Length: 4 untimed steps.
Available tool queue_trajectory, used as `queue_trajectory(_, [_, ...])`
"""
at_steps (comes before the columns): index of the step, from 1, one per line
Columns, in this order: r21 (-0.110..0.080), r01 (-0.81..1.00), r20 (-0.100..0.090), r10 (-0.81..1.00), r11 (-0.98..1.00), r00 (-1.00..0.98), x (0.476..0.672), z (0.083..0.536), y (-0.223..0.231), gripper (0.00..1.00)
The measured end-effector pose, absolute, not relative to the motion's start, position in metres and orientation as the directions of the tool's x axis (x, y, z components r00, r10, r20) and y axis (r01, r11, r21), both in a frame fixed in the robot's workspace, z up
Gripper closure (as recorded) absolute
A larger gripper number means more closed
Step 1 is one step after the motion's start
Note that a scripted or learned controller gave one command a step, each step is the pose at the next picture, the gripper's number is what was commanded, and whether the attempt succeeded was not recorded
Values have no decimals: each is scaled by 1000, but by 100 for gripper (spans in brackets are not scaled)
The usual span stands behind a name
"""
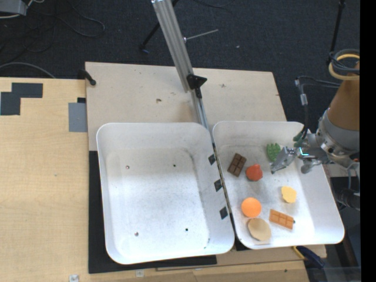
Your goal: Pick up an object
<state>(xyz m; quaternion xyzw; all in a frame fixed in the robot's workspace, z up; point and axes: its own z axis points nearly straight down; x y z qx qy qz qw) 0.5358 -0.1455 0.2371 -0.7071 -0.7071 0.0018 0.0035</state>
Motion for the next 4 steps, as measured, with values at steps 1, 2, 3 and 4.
queue_trajectory(1, [-3,1000,1,1000,-1,1,536,239,-146,0])
queue_trajectory(2, [-10,1000,2,1000,-1,1,535,175,-146,0])
queue_trajectory(3, [-10,1000,3,1000,-1,1,528,111,-146,0])
queue_trajectory(4, [-2,1000,1,1000,-1,1,528,92,-145,0])
